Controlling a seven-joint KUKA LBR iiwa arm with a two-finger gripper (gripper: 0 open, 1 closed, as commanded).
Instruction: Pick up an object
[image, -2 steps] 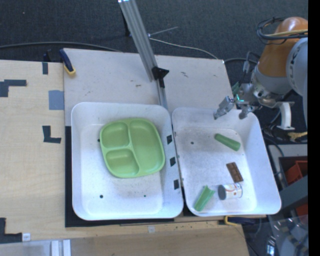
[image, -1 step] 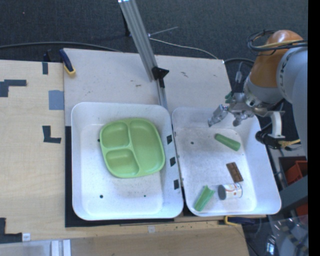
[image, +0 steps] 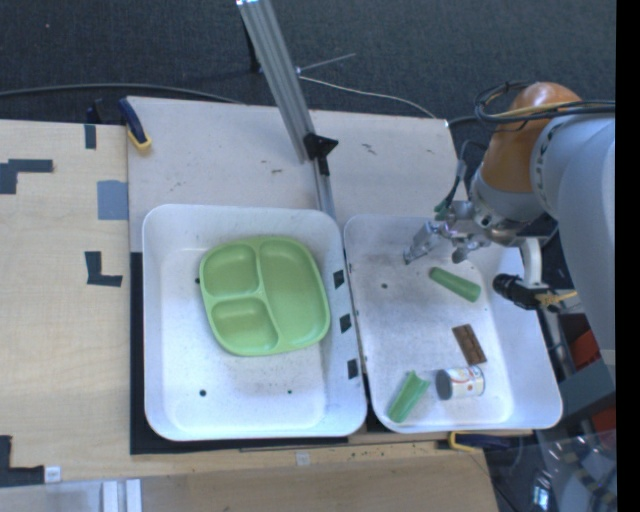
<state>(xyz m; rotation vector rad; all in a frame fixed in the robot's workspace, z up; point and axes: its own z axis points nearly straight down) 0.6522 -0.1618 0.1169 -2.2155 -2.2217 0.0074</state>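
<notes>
Four objects lie ungrasped in the right bin (image: 520, 400) as the end effector (image: 437, 243), fingers spread and holding nothing, hovers beside the green cylinder (image: 455, 283); descent and closure evidently come next.

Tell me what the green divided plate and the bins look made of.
The green plate looks like moulded plastic, matte with a soft sheen and rounded compartment ridges. The left bin and right bin look like white plastic or foam, scuffed and speckled; which, I cannot tell.

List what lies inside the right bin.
The right bin holds a green cylinder, a brown block, a small white can and a green piece. The gripper hangs over its far end and covers some floor.
</notes>
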